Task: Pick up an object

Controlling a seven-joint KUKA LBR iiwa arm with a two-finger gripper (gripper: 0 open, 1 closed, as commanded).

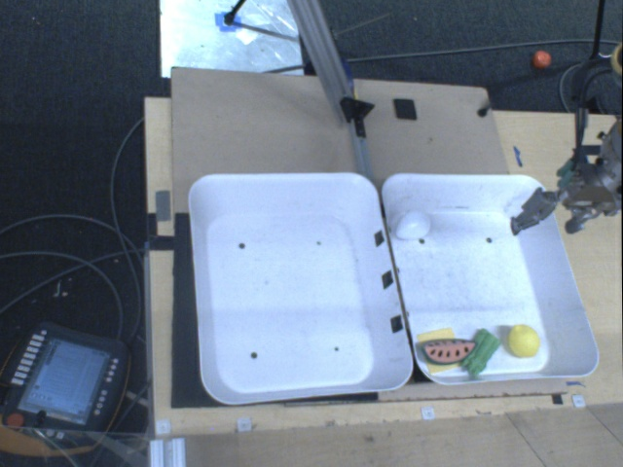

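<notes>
The right bin [560, 261] holds several small objects. A white rounded lump [412, 225] lies at its far left corner. Along the near wall lie a watermelon slice [446, 350] with a yellow strip [435, 336] behind it, a green piece [480, 353] and a yellow lemon [524, 340]. My gripper [545, 222] hangs over the bin's far right rim, well away from all of them. It is open, its two dark fingers [529, 213] spread apart with nothing between them.
The left bin [209, 261] sits beside the right one, with black clips [386, 279] along the shared wall. A slanted metal pole [326, 47] rises behind the bins. Cables and a teach pendant [63, 373] lie off the bench to the left.
</notes>
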